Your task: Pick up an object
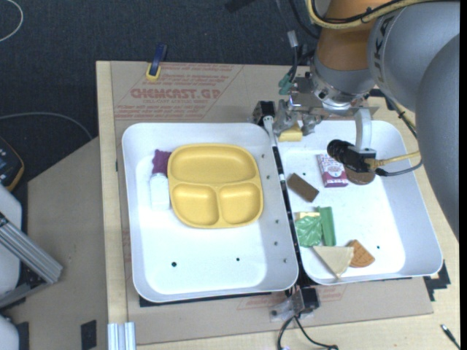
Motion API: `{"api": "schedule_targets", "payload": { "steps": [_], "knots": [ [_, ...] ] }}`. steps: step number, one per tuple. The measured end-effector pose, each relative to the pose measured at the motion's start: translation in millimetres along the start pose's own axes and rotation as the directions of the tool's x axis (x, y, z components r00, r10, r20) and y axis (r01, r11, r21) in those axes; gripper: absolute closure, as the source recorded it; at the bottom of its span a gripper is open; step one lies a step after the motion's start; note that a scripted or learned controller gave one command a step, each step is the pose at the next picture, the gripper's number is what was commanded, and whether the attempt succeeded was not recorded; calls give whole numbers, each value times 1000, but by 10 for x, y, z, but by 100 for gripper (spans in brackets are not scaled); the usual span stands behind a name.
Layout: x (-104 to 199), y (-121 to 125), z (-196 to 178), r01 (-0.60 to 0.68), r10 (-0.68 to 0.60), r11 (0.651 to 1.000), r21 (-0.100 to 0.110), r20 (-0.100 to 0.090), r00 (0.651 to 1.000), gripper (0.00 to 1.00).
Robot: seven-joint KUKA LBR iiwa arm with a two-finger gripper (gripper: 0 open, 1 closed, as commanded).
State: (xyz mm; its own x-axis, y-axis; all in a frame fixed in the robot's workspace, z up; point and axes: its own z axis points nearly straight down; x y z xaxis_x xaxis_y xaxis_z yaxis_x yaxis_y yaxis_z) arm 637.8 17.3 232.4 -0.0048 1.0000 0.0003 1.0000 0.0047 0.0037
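Observation:
My gripper (293, 117) hangs over the far left corner of the right bin (416, 217), close to the wall between the two bins. Directly under it lies a small pale yellow block (290, 134); whether the gripper touches it is hidden. Further along the right bin lie a pink and white packet (332, 170), a brown block (302, 187), a green packet (315, 227), a cream wedge (333, 259) and an orange-brown piece (361, 254).
The left bin (139, 232) holds a yellow divided plate (216, 184), with a purple thing (160, 160) and a small white bottle (158, 191) at its left side. The grey arm (416, 57) covers the far right of the bench.

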Motion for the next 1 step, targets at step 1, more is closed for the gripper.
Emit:
{"api": "schedule_targets", "payload": {
  "steps": [1],
  "knots": [
    [315,41,42,-1,1,1000,0,1,1000,100]
  ]
}}
